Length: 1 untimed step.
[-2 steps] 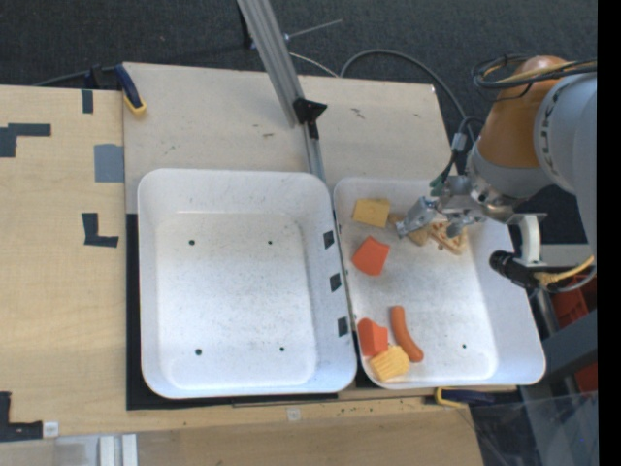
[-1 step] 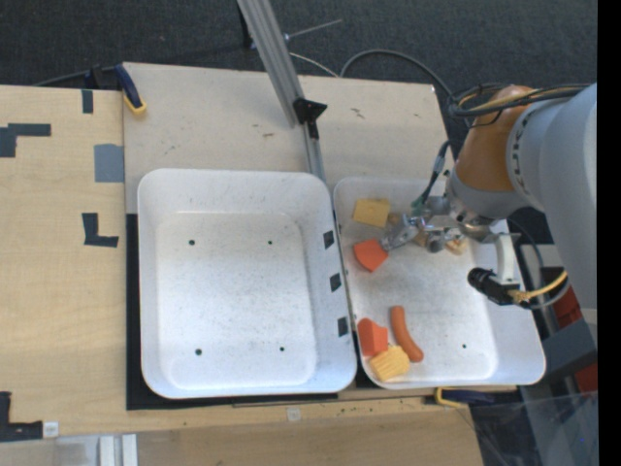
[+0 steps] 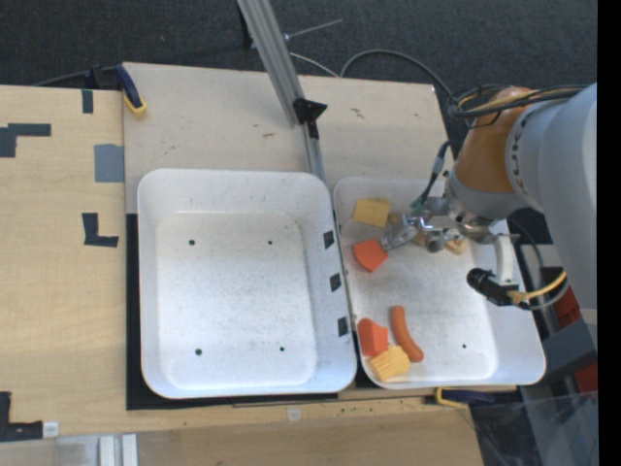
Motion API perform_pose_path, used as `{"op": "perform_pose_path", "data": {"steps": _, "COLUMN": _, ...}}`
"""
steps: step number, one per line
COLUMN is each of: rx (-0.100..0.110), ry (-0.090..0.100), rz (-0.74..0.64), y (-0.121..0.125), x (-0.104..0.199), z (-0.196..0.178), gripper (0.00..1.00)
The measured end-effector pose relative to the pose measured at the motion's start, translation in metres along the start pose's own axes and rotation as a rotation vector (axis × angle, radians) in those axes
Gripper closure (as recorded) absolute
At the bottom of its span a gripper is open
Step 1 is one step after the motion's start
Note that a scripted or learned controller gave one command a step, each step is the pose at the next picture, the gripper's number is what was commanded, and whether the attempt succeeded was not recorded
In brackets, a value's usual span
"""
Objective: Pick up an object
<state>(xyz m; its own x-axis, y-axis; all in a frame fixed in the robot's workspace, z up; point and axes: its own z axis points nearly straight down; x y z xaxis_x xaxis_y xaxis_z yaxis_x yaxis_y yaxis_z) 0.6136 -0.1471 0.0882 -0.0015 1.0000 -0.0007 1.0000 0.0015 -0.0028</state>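
Pincer [image 3: 395, 240] between tan block [image 3: 372, 212], orange block [image 3: 369, 255].

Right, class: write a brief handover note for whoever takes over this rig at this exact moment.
Gripper: low in the right bin, near its far end, between the tan block and the orange block. Nothing is visibly held between its fingers.
Things: all in the right bin. Tan block at the far side, orange block just in front of it. Near the front edge: a second orange piece, a yellow ridged piece and an orange-red sausage shape.
Done: arm is positioned over the blocks.
Left: grasp one object and lift it.
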Motion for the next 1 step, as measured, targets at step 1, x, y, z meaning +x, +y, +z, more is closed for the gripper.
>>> {"op": "perform_pose_path", "data": {"steps": 1, "rx": 0.000, "ry": 0.000, "rz": -0.001, "y": 0.0001, "x": 0.0006, "z": -0.0101, "gripper": 1.00}}
